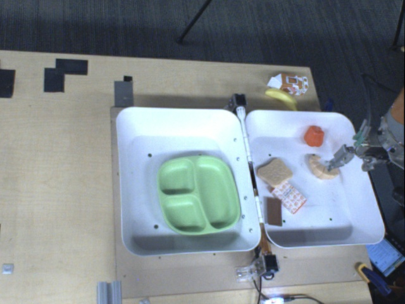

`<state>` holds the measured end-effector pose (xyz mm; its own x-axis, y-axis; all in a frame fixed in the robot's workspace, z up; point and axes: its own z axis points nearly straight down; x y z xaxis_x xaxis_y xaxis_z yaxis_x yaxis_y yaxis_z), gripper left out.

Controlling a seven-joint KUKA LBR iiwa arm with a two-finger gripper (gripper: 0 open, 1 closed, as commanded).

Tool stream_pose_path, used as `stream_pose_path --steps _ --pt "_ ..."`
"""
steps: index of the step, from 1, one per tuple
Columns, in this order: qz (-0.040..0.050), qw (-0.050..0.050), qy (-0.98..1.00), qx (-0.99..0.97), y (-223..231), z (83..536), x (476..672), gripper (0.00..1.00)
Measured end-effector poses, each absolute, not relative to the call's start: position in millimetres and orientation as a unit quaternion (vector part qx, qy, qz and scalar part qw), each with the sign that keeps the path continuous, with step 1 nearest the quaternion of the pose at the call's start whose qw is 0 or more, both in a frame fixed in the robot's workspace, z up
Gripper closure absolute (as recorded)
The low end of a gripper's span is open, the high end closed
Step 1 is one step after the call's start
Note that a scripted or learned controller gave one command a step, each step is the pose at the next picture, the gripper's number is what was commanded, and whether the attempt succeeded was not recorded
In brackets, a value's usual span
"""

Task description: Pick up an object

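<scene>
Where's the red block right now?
The red block sits in the right bin, near its far edge, just above the tan round piece that the gripper is reaching toward.

The arm reaches in from the right edge of the frame, a little above mid-height. A patch of its orange band shows at the far right, upper part, with grey wrist hardware just below it. From there the gripper (335,161) extends leftward and slightly down, toward the right-centre of the frame. Its slim grey fingers (342,154) slant low, tips pointing left. Whether they stand apart or together cannot be made out.
</scene>
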<state>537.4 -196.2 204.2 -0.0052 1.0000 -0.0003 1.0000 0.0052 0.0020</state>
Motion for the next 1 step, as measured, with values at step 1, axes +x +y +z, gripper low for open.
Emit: stream_pose_path --steps 1 --pt "0.0031 0.006 0.708 0.706 -159.9 98.7 565.8 0.0"
